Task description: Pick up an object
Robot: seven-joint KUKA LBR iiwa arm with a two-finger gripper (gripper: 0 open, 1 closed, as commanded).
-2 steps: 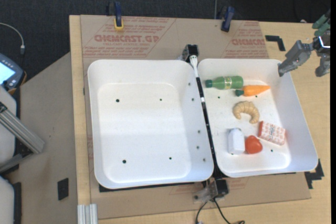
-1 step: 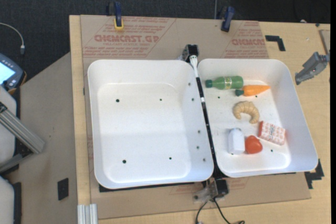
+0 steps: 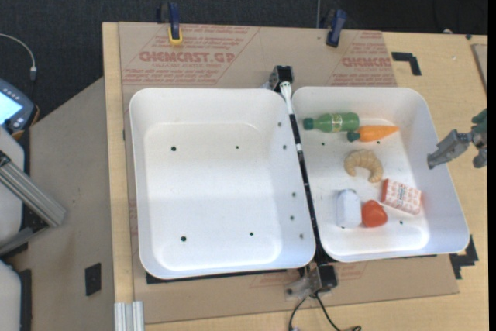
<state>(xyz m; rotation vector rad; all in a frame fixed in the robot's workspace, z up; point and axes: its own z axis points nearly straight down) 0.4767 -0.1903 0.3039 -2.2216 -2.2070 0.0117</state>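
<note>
The right white bin (image 3: 412, 114) holds several objects. A green bottle (image 3: 332, 122) lies at its back, with an orange carrot (image 3: 374, 133) just to its right. A tan croissant (image 3: 364, 163) sits mid-bin. Nearer the front lie a red-and-white patterned box (image 3: 401, 197), a pale grey-white block (image 3: 348, 208) and a red tomato-like piece (image 3: 373, 215) touching it. My gripper (image 3: 453, 149) hangs at the right bin's right rim, level with the croissant and apart from every object, with nothing seen in it.
The left white bin (image 3: 209, 182) stands beside the right one, a black divider strip (image 3: 298, 159) between them. Both rest on a cardboard sheet (image 3: 232, 50) held by blue clamps (image 3: 172, 15) at the back. Cables run at the front edge (image 3: 310, 291).
</note>
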